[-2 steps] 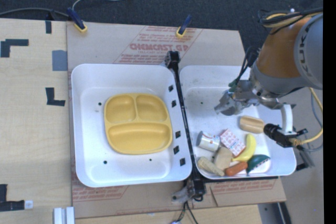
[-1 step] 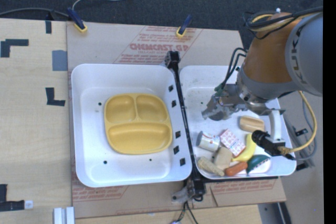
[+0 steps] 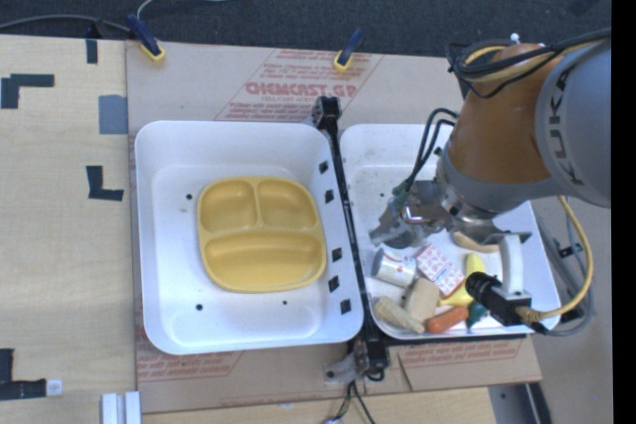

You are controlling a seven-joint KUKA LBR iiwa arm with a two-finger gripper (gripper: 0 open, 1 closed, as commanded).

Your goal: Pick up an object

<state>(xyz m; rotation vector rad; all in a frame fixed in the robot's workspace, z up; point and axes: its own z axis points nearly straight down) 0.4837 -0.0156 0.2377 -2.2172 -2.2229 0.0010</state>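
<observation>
Claw (image 3: 397,221) state unclear, low over right bin (image 3: 373,159) clutter; yellow tray (image 3: 261,233) fills left bin (image 3: 159,213).

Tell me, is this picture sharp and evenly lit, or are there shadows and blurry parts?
In the camera view, light is bright and even; the yellow divided plate in the left bin is crisp, with soft shadows along that bin's walls. The arm shades the right bin, and the small items under the gripper are dimmer and hard to tell apart.
</observation>
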